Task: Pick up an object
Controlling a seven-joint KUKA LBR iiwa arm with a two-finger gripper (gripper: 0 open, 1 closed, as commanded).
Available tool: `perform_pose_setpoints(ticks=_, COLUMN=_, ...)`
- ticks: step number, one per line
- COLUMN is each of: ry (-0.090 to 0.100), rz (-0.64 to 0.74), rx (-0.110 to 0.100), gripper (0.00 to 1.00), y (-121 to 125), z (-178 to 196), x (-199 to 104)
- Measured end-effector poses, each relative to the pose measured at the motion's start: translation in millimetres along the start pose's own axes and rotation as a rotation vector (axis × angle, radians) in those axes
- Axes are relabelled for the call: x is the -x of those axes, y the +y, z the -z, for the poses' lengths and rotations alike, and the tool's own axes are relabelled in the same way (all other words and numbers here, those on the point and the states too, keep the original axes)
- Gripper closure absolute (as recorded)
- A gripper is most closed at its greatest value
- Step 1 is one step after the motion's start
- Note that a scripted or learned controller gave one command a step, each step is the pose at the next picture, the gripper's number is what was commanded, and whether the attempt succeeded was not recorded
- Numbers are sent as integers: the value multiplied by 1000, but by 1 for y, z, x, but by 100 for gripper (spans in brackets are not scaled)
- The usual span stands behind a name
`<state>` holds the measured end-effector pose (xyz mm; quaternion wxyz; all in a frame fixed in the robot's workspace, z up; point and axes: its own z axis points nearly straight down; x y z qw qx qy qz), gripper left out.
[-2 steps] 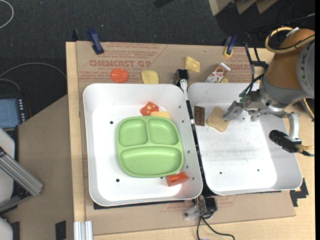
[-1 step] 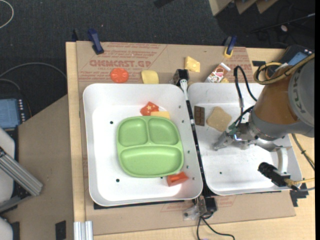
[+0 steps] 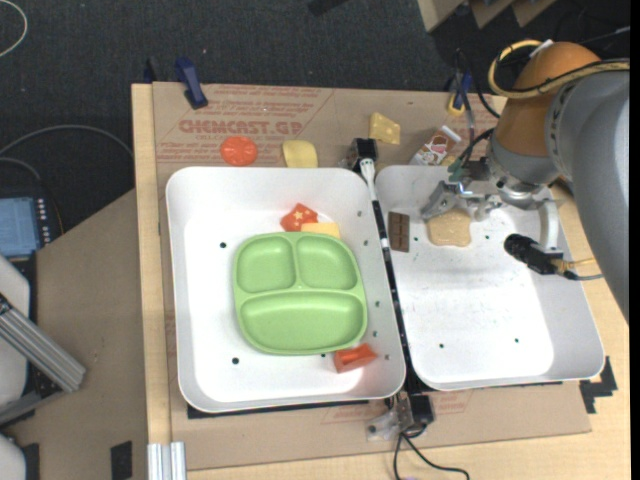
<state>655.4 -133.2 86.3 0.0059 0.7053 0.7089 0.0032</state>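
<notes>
Even, bright overhead light, white bins [image 3: 200, 298] slightly glaring, shadows soft, focus a little grainy throughout

The grey arm [image 3: 600, 138] enters from the right edge of the frame, its bulky link filling the upper right. The orange band [image 3: 540, 88] sits above the wrist, which points down and toward the left. The end effector [image 3: 462, 196] hangs low in the upper right of the frame, its metal parts splayed.
</notes>
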Motion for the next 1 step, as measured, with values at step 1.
perform_pose_setpoints(ticks=1, ry=1, rz=-3, rx=-9, gripper=100, y=-5, z=10, x=0)
